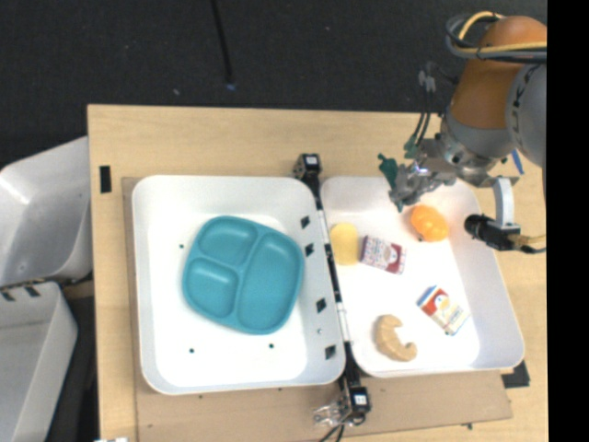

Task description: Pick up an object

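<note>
My gripper (402,194) hangs over the far edge of the right bin (488,339), with dark fingers pointing down beside an orange fruit (429,222), which lies just right of and below them. Nothing shows between the fingers. Also in the right bin are a yellow block (343,243), a small maroon-and-white packet (382,254), a white carton with red and blue print (443,309), and a tan croissant-shaped piece (394,338). The left bin (156,339) holds a teal divided plate (244,273).
The arm's orange band and grey wrist (483,99) fill the upper right. A black fitting (492,230) sits on the right bin's right rim. Black clips (307,166) mark the seam between the bins. The wooden bench (184,136) surrounds both bins.
</note>
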`<state>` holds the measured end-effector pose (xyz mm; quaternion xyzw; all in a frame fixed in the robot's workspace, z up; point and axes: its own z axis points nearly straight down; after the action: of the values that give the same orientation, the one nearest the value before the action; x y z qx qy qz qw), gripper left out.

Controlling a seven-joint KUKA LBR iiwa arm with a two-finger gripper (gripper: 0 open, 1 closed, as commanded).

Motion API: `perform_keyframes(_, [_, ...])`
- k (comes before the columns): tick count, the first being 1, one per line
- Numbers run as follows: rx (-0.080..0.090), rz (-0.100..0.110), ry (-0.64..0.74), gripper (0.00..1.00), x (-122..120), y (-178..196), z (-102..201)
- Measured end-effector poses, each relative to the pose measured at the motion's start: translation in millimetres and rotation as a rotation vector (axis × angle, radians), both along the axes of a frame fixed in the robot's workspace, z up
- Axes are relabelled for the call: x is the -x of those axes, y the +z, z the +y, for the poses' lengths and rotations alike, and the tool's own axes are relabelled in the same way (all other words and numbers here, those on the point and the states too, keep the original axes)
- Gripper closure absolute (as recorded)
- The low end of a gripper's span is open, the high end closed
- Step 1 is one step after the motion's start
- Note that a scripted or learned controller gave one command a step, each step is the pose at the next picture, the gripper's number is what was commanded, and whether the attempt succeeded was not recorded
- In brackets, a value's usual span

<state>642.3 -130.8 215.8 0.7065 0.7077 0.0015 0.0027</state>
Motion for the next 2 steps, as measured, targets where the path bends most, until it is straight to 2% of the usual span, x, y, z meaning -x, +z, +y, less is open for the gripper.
perform_keyframes(2, [-0.003,0.006,0.005,1.00,22,18,116])
